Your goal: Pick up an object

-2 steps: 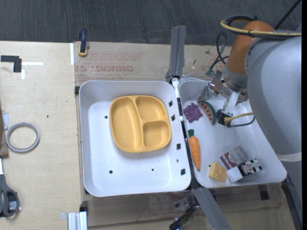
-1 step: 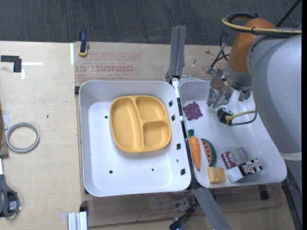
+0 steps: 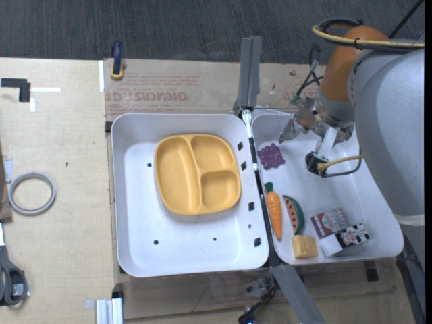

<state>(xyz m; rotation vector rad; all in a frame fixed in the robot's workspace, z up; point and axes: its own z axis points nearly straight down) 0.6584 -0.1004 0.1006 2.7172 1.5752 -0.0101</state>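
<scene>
Arm [image 3: 388,93]: smooth grey casing, bulky, entering from the right, with an orange band above the wrist. It hangs over the far end of the right bin.

Left bin [image 3: 135,241]: shallow white plastic, rounded corners, small dark dots across the floor. Holds a yellow divided plate [image 3: 198,173], matte, rounded-rectangle shape, three compartments, sitting in the far half.

Right bin [image 3: 364,194]: same white plastic, touching the left bin along a shared edge with black clips.

Gripper [image 3: 312,132]: dark metal fingers pointing down over the bin's far end, apart, with nothing between them. A black cable loop hangs just beside it.

Objects in the right bin, none lifted:
- Carrot [image 3: 273,211]: orange, smooth, tapered, green top. Long axis runs near-to-far along the left wall, leaf end pointing to the far side.
- Watermelon slice [image 3: 293,214]: half-round, red face with dark seeds, green rind, just beside the carrot.
- Small carton [image 3: 329,222]: boxy, maroon print, lying tilted.
- Black-and-white patterned carton [image 3: 347,238], just beside it at the near right corner.
- Cheese wedge [image 3: 305,246]: pale yellow block, near edge.
- Grapes [image 3: 271,156]: purple, bumpy cluster, nearest the gripper, to its left.

On the bench to the left: a grey tape ring [image 3: 30,193].
</scene>
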